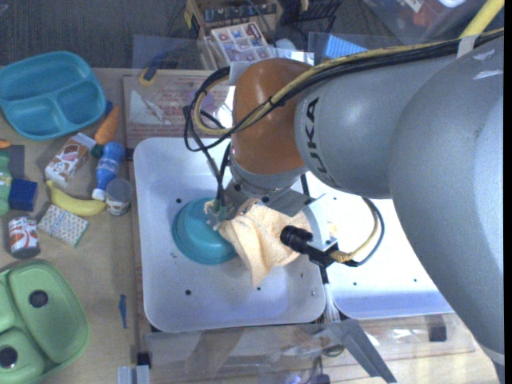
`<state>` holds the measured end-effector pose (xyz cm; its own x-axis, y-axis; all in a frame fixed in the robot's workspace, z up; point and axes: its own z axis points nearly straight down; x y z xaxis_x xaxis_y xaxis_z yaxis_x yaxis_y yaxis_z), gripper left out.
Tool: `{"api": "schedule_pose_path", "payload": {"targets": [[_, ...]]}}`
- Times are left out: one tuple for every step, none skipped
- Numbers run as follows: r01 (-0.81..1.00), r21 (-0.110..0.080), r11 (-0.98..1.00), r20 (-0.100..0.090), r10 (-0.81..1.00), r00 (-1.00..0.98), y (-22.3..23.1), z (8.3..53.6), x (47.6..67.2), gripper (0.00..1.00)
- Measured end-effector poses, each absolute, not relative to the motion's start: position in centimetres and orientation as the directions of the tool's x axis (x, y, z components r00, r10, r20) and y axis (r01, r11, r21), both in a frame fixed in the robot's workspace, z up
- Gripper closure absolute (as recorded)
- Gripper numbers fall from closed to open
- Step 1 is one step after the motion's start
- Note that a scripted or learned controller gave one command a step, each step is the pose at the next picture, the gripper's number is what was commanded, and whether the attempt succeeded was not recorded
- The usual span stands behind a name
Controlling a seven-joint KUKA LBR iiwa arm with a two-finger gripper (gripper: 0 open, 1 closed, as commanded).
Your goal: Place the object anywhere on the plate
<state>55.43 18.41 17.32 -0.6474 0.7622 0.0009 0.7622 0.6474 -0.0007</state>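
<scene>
A round blue plate (196, 234) lies in the left white bin (160, 294), left of its middle. A crumpled yellow cloth (260, 246) hangs beside it, its left edge overlapping the plate's right rim and its lower end reaching the bin floor. My gripper (218, 210) points down at the plate's upper right rim. It is shut on the cloth's top corner, which bunches between the fingers. The orange band and grey wrist hide the bin's back right part.
The right white bin (384, 290) lies under the arm. A black cable plug (298, 238) hangs by the cloth. On the bench to the left are a teal divided tray (52, 94), a banana (76, 201), a blue bottle (106, 169), a can (118, 196) and a green tray (40, 318).
</scene>
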Motion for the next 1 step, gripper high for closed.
{"api": "schedule_pose_path", "payload": {"targets": [[0.763,0.0,0.647,0.001,0.763,-0.647,18.36,17.34,55.46,0.0]]}}
